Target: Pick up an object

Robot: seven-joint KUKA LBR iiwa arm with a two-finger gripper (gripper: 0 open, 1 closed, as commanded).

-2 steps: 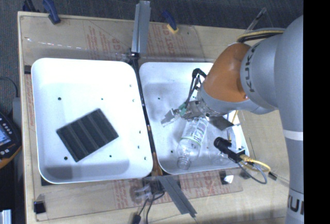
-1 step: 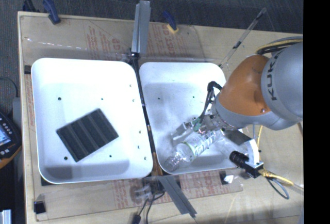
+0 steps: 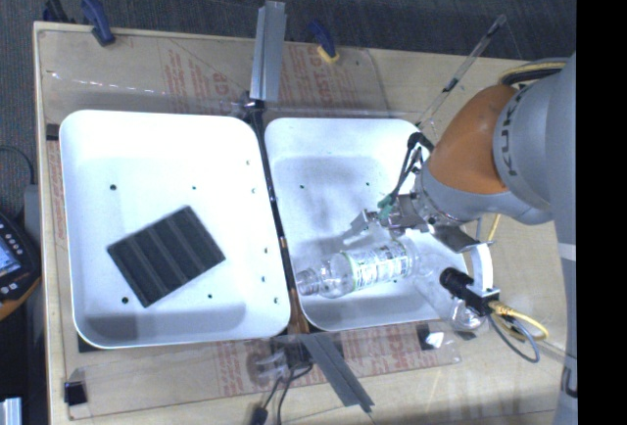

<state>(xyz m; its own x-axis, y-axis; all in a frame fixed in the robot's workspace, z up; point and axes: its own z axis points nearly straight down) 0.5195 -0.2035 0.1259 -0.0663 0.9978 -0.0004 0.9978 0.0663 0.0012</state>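
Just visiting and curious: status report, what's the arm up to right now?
Tool low in right bin, just above clear plastic bottle. Bottle lying on its side, not gripped. Dark ribbed panel sits apart in left bin.

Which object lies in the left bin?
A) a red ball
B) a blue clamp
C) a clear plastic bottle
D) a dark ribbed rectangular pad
D: the dark ribbed pad lies flat on the floor of the left bin, while the clear bottle lies on its side in the right bin.
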